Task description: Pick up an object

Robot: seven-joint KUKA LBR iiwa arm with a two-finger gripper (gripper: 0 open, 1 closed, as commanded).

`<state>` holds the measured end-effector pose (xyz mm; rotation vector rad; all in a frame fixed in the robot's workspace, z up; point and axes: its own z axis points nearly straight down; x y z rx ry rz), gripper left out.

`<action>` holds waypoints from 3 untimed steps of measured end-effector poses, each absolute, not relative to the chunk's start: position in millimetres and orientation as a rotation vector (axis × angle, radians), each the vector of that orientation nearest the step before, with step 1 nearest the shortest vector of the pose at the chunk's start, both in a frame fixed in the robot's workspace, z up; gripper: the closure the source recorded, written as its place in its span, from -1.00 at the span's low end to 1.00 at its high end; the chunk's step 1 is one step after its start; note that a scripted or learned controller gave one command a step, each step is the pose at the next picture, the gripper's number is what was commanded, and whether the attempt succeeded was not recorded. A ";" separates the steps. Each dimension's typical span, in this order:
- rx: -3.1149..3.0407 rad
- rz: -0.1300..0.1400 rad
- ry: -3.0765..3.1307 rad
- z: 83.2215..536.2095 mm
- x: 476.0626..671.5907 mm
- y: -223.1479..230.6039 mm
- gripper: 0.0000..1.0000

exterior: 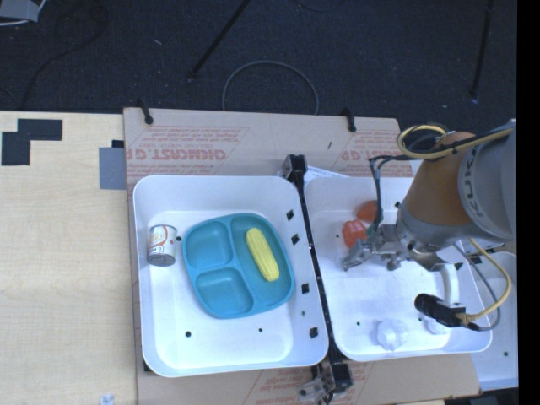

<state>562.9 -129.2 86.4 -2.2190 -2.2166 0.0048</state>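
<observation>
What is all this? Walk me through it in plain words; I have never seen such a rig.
This is one photo from a camera fixed above a bench, looking down at a slant. The grey and orange machine at the right is a robot arm. Its end effector, the grasping part, hangs low in the right bin, close beside a red thing and an orange thing. A pale crumpled thing lies nearer that bin's front. The left bin holds a blue divided tray with a yellow corn cob in its right-hand compartment, and a small can by the tray's left edge. Whether anything is held, the picture does not show.
</observation>
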 end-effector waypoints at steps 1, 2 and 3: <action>-2.226 0.003 -2.213 98.3 563.5 -130.6 1.00; -2.221 0.001 -2.219 148.6 555.4 -124.5 1.00; -2.221 0.001 -2.221 195.9 564.6 -127.4 1.00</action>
